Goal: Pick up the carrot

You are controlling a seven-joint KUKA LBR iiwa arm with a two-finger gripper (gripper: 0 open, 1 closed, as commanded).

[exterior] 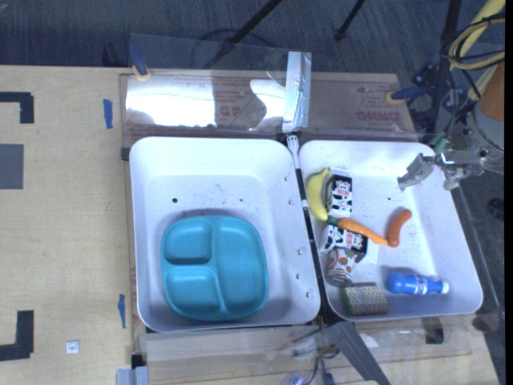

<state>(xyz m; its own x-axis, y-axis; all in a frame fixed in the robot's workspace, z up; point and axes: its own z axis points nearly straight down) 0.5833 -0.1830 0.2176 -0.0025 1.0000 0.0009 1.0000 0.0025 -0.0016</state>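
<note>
2 white bins side by side, centre of frame. Left bin (152, 167): 1 teal divided plate (215, 267), 3 compartments, lower middle. Right bin (461, 251): 1 carrot (365, 232), orange, lying slantwise at centre-left, resting across 1 black-and-white carton (345, 247); 1 banana (318, 194) along the left wall, touching a 2nd black-and-white carton (341, 196); 1 sausage (397, 226) just right of the carrot tip, reddish-orange; 1 blue bottle (415, 284), lower right, lying flat; 1 greenish sponge (365, 299) at the bottom edge. Gripper (418, 172): upper right of the right bin, near the rim, well apart from the carrot, nothing between fingers; open or closed, cannot tell.
</note>
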